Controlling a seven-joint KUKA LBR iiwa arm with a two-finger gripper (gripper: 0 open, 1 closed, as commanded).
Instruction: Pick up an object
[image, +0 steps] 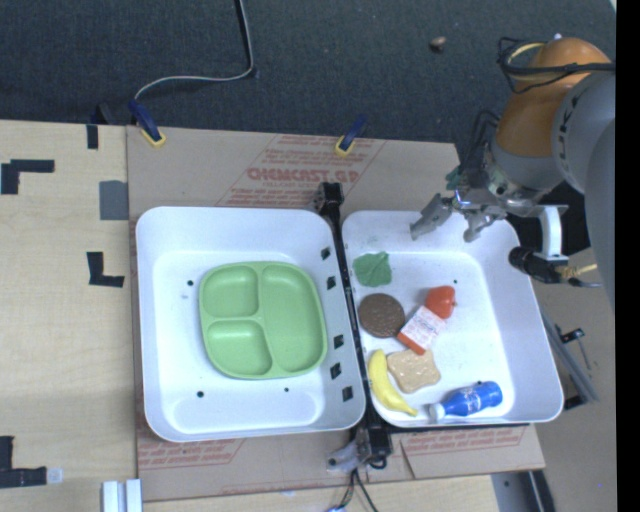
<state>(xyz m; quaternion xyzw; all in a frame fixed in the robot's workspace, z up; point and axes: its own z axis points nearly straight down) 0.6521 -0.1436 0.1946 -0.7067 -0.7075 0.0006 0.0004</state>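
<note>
Bench: pale wooden top with a brown cardboard sheet (300, 170) under two shallow white bins; dark carpet behind, a loose white cable (215, 72) trailing across it.
Left bin (160, 300): holds one light green divided plastic plate (263, 319), lying flat near the middle.
Right bin (520, 330): holds the candidate objects, clustered toward its near-left part.
Objects: small green leaf-shaped toy (372, 268) close to the divider; round dark brown cookie-like disc (380, 314) just below it; red pepper-like toy (440, 300) touching a white-and-orange packet (421, 330); tan bread-slice toy (413, 371) beside a yellow banana toy (385, 385); blue bottle with a white cap (467, 400) lying on its side at the near wall.
Arm: grey with an orange band (535, 110), reaching in from the right.
Gripper (449, 222): over the far edge of the right bin, fingers spread apart, nothing between them.
Position vs targets: well apart from every object; the green leaf toy and the red pepper toy look nearest.
Risk, rim: a straight descent from this spot likely lands on the bin's far wall or bare floor, closing on nothing.
Risk, crowding: packet, pepper, bread and banana sit touching or nearly so; a finger could come down on a neighbour and shove the pile.
Risk, flat items: cookie disc and bread slice lie low, so fingers may skid over them.
Risk, bottle: rounded and on its side, probably rolls against the wall if nudged.
</note>
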